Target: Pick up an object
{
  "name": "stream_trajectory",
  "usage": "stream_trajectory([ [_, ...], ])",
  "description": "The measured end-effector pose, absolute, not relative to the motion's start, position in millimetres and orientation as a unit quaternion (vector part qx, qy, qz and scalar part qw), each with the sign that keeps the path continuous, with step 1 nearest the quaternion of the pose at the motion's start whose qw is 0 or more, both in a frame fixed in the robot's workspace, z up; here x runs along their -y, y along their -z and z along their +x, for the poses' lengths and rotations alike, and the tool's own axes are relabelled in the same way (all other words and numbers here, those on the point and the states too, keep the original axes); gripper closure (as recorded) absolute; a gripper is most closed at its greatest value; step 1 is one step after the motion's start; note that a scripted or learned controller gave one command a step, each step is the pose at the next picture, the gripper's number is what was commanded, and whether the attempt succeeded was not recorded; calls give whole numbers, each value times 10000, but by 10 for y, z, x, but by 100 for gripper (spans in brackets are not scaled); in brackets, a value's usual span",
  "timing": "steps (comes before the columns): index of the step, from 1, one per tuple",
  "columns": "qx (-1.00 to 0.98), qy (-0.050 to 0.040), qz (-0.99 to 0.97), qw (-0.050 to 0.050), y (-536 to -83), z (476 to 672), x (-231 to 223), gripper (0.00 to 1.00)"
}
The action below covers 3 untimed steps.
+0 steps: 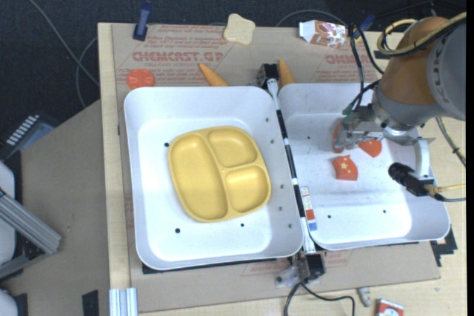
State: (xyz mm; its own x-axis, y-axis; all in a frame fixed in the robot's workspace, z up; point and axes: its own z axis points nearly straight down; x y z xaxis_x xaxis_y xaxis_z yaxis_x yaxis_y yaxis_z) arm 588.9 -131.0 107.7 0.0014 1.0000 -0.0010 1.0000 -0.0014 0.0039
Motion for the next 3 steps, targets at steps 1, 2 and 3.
stream_trajectory([
  [1,-7066,-9,7076,15,-1074,5887,1309,0],
  [2,-7064,-16,7078,25,-1176,5893,1308,100],
  [3,-7065,-15,7077,22,-1173,5892,1307,0],
])
